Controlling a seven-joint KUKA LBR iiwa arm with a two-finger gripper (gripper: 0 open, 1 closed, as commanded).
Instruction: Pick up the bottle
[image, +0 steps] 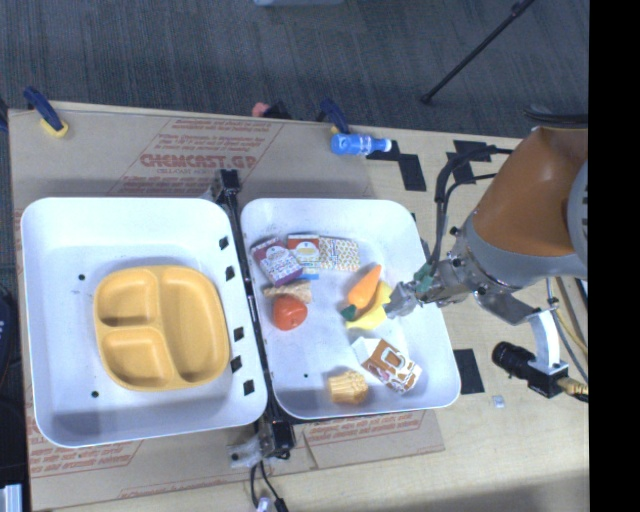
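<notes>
red print "chemcast gp" reads on the cardboard sheet (200, 150) beyond the left bin; packet labels are too small to read.

The single camera is fixed above the bench (90, 130) and looks down at a slant, framing the left bin (40, 300) and the right bin (330, 390) in full. Its standoff appears moderate. The arm (530, 215) enters from the right edge.

The grey arm (520, 250) reaches in from the right, its orange band (535, 190) broad above the wrist. The wrist angles down and leftward, ending in the gripper (405, 298), low at its tip.
</notes>
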